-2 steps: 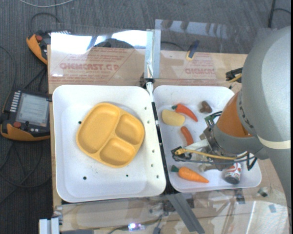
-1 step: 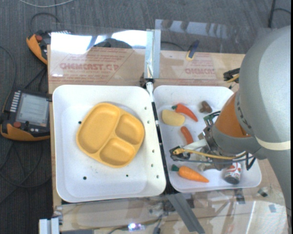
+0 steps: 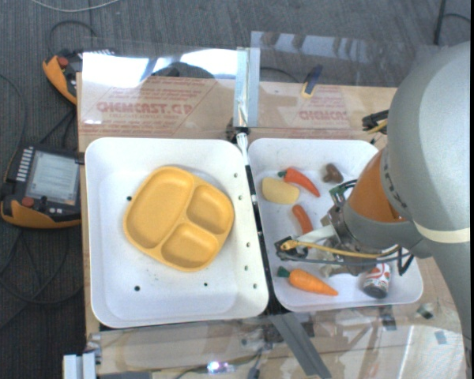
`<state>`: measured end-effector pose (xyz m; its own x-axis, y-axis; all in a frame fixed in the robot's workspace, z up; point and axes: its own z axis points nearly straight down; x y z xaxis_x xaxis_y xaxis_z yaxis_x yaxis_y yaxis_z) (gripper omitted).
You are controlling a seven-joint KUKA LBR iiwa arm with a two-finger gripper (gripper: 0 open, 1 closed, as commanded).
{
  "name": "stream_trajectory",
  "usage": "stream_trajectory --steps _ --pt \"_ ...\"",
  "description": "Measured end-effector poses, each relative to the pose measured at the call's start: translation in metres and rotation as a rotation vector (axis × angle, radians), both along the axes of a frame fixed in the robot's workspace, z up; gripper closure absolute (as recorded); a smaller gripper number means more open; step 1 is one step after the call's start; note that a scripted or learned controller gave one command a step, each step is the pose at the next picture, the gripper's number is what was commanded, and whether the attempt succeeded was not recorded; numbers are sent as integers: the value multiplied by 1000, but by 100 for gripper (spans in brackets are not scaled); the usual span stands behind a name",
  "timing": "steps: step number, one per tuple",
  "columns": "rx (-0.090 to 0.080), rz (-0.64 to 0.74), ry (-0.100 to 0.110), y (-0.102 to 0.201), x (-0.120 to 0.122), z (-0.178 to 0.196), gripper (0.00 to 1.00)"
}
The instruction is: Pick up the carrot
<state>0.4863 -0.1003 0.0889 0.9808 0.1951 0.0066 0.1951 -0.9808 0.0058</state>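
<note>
Sitting near the left bin's centre, a yellow three-compartment plastic tray (image 3: 181, 217) with open white floor all around. Lying by the right bin's front edge, an orange carrot with green top (image 3: 306, 281), unobstructed. Hovering just above it, the gripper (image 3: 288, 247); finger state impossible to tell. Partly hiding behind the arm, a small can (image 3: 377, 279).

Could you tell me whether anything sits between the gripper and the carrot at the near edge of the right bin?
Nothing visible does. The gripper hangs just above the carrot, with bare bin floor between them. The small can lies off to the carrot's right, out of the way.
</note>
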Motion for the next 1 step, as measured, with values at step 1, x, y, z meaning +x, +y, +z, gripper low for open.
stream_trajectory --steps 1 --pt "-1 -2 -1 1 0 0 100"
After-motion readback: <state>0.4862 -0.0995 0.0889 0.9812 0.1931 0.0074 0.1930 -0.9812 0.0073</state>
